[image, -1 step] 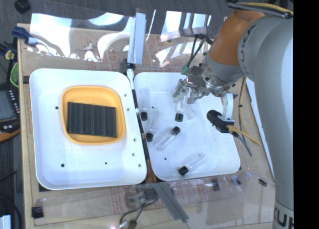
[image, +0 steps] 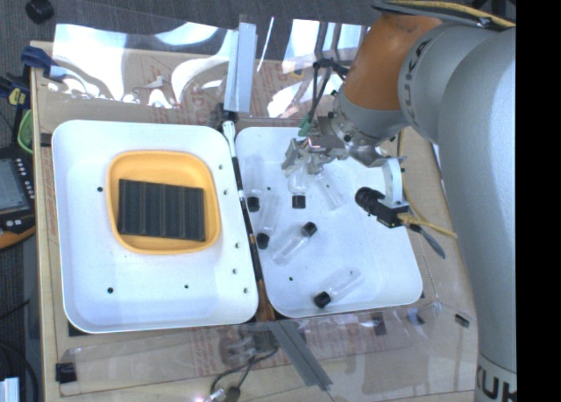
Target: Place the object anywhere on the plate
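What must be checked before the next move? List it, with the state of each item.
1. Yellow plate lies flat in the left bin: ok.
2. Room on the plate around its dark ridged insert: ok, the rim is bare.
3. Capped clear vials lie loose in the right bin: ok.
4. Gripper is over the right bin's far part: ok.
5. An object is held in the gripper: cannot tell.

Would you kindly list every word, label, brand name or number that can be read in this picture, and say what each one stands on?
"KU": large letters cut off at the picture's lower edge, on the grey arm near the bottom right corner.
The dark device at the left edge has a screen, but any text on it is too small and blurred to read.
Nothing readable stands on the bins, the yellow plate or the small vials.
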`<state>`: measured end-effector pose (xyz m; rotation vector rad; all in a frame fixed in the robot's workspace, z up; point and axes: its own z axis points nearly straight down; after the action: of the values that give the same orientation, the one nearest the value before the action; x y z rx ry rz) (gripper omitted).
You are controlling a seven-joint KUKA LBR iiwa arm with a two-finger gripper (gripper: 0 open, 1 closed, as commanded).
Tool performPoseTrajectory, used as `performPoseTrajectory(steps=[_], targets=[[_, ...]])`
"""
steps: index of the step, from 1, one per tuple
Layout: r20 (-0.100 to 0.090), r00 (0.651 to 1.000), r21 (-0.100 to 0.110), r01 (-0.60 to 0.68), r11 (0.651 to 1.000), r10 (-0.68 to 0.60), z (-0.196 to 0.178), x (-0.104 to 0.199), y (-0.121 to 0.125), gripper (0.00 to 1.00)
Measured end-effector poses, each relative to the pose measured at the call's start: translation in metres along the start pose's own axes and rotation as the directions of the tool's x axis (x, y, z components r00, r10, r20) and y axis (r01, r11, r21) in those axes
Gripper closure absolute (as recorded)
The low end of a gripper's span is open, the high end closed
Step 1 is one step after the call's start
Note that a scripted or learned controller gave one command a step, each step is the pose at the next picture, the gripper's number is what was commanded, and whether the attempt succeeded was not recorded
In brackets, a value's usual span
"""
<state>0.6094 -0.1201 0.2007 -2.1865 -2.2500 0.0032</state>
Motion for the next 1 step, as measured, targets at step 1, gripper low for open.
performPoseTrajectory(steps=[1], targets=[[0.001, 0.995, 0.002, 0.103, 0.995, -0.103, 0.0104, 0.0562, -0.004, 1.0]])
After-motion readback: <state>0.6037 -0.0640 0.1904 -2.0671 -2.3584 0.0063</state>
